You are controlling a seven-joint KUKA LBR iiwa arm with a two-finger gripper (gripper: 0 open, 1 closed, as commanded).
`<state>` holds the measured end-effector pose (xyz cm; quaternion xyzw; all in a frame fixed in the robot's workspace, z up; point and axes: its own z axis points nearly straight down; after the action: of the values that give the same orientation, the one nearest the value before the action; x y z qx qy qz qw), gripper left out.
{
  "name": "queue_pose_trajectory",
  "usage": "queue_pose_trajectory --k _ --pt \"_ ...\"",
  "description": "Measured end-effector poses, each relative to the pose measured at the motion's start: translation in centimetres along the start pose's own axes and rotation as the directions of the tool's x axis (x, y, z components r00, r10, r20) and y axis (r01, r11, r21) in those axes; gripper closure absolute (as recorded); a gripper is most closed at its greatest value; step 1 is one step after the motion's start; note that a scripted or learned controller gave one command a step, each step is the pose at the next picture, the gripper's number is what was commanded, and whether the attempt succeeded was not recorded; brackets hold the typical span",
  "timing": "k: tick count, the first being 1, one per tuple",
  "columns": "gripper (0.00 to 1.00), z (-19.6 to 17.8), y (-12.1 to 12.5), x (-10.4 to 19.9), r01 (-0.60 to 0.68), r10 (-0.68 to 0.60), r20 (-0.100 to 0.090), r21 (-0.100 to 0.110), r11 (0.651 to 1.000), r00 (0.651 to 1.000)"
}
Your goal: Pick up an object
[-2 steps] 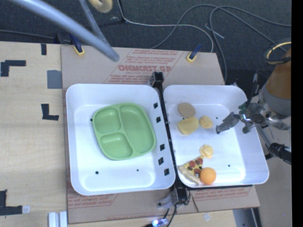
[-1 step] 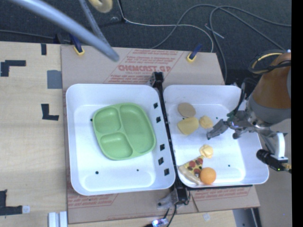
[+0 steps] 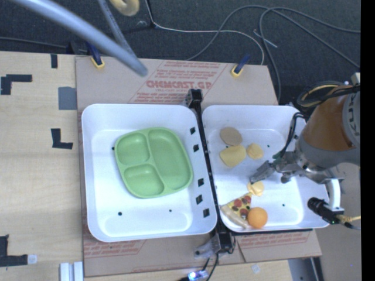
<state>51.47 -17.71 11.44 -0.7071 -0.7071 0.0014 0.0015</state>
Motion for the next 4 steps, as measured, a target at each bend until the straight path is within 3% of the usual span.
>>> queue_pose_trajectory --k 1,2,4 --pt "1.00 -1.2 0.1 0.1 0.001 -0.001 -0.001 -0.001 1.000 1.000" --pt "1.00 -6.0 -0.7 0.7 0.001 -0.001 0.000 -0.005 1.000 1.000" --pt "1.00 -15.0 0.1 0.1 0.002 -0.002 0.001 -0.007 1.000 1.000"
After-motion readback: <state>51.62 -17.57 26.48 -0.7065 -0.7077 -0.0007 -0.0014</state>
